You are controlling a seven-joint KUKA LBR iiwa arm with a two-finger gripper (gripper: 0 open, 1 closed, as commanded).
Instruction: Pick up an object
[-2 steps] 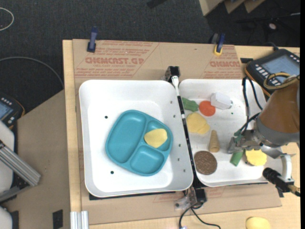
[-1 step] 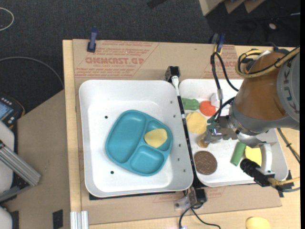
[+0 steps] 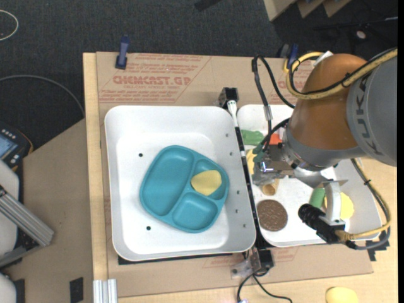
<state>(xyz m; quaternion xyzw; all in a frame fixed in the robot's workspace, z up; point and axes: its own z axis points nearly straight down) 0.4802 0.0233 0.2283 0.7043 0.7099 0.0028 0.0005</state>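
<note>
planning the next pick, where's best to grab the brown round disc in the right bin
Probably from straight above, pinching the brown disc across its rim. It lies flat on the floor of the right bin, offering only a thin edge. The wall toward the other bin crowds it, so close on its near and far edges.

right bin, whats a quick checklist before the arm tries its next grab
1. Gripper over a bin: ok, the gripper is above the right white bin.
2. Nearest target: ok, a small tan piece lies right by the gripper.
3. Backup target: ok, the brown round disc lies uncovered toward the bin's front.
4. Green flat piece in clear view: not ok, cables cross it.
5. Left white bin out of the way: ok, its teal divided plastic plate holds a pale yellow piece, apart from the arm.
</note>
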